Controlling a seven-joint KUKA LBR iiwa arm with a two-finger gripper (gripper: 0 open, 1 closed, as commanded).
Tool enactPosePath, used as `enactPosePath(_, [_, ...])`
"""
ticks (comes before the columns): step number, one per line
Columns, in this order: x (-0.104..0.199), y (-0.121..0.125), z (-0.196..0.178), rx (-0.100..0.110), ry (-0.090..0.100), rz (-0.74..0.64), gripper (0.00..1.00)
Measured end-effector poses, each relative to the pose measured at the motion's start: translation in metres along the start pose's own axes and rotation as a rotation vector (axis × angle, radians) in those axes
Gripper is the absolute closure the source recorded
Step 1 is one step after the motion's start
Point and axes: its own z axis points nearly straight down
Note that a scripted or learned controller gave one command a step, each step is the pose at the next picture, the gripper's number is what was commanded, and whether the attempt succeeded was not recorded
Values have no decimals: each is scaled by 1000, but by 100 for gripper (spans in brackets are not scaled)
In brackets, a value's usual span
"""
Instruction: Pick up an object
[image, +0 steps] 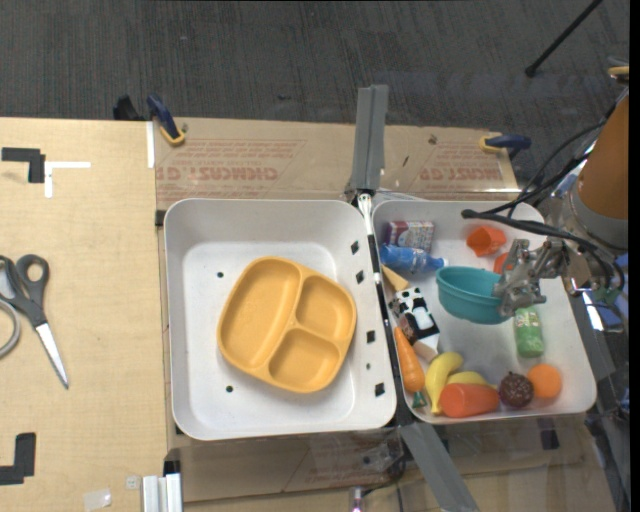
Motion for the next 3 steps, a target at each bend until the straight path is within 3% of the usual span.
enactPosePath(1, [-36, 0, 119, 0, 2, -138, 0])
enactPosePath(2, [-118, 28, 156, 2, 17, -100, 0])
enactPosePath(3, [-115, 26, 149, 3, 27, -101, 100])
